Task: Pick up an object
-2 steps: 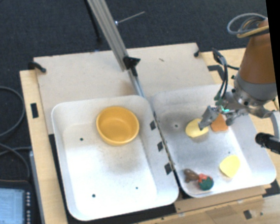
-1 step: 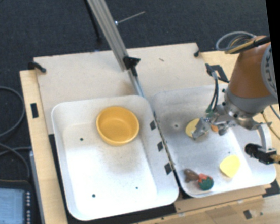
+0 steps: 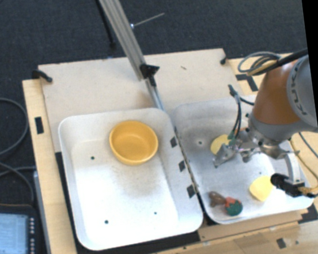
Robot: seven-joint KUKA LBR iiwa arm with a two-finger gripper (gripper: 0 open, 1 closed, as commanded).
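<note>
My gripper [image 3: 222, 156] hangs low over the middle of the right bin [image 3: 196, 121], under the orange-banded wrist. Right behind its tips lies a small yellow object [image 3: 218, 143], partly covered by the gripper. A pale yellow block [image 3: 260, 188] rests toward the bin's front right. Near the front edge sit a brown piece [image 3: 216, 198] and a small red and green object [image 3: 233, 206], touching or nearly touching each other. I see nothing between the fingers.
The left bin [image 3: 101, 218] holds a yellow bowl [image 3: 133, 141] at its back. A slanted metal rail [image 3: 127, 40] rises from between the bins. Cables loop near the arm at right, and a teach pendant [image 3: 10, 236] lies off the bench's left.
</note>
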